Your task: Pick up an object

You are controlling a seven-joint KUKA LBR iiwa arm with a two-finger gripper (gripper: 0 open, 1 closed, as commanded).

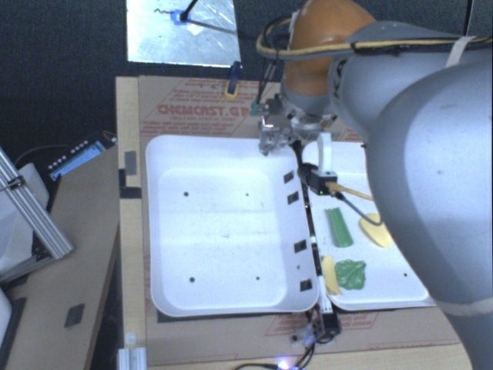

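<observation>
Camera view, gripper (271,139) over left bin (223,230) far rim

dark wall (62,45), tan benchtop (85,245), foil sheet (181,21)

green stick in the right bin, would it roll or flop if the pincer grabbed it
The green stick looks like a flat straight bar with squared edges, so it would probably slide, not roll. It keeps a straight outline lying on the right bin, which suggests stiff, not floppy. It looks thin and low against the bin floor, so fingers may struggle to get under it.
</observation>
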